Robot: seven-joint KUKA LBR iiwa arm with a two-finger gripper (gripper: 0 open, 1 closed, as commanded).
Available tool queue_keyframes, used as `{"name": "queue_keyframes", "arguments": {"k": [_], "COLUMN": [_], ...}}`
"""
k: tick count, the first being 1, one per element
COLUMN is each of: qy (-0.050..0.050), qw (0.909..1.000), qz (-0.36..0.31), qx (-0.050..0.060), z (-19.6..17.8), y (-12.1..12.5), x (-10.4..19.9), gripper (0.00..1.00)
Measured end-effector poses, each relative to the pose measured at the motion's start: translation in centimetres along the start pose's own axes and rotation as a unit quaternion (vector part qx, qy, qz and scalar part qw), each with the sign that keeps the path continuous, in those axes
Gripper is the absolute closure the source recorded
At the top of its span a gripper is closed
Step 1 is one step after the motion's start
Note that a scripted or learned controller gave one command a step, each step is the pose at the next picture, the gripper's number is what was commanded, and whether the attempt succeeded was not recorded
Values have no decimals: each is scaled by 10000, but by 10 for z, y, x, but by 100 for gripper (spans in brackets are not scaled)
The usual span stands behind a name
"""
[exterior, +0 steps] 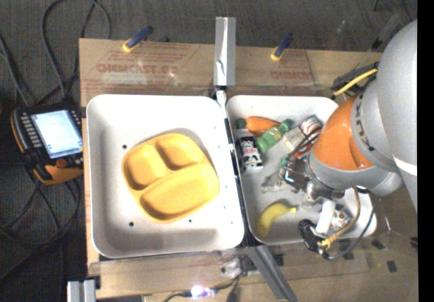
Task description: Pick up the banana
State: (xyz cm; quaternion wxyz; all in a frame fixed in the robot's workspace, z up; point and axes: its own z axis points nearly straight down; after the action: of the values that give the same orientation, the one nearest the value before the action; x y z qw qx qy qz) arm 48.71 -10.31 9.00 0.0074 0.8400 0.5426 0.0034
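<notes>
The yellow banana lies near the front edge of the right bin, curved, with nothing on top of it. My gripper hangs under the orange wrist band, low over the middle of that bin. It is a little behind and to the right of the banana, and the arm body hides most of it. Nothing yellow shows at the gripper.
Behind the gripper the right bin holds an orange carrot, a green bottle, a can and a small black-and-white carton. The left bin holds a yellow divided plate. A tablet lies off the bench at left.
</notes>
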Motion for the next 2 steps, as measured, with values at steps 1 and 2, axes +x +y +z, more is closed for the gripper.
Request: {"name": "queue_keyframes", "arguments": {"k": [1,2], "qy": [1,-9], "qw": [10000,9997], "qz": [-3,-236], "qx": [22,102], "z": [-9,-93], "y": [-1,-14], "x": [1,23], "gripper": [100,100]}}
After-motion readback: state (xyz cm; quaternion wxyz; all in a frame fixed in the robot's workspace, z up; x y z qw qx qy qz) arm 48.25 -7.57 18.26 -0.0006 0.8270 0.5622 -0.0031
